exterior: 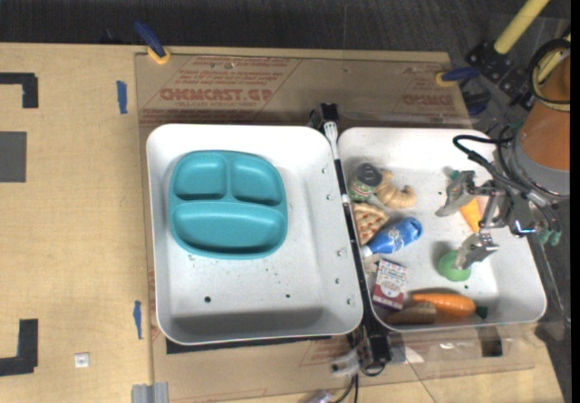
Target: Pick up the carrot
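Smooth tapered orange carrot (441,304) — bin (530,302) edge

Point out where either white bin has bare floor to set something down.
Left bin: bare floor below the teal divided plate. Right bin: crowded on its left side and around the orange carrot; a bare strip lies along its top, beside the gripper.

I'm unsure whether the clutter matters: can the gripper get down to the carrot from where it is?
Probably yes: the carrot lies uncovered at the right bin's front edge, just beyond the gripper.
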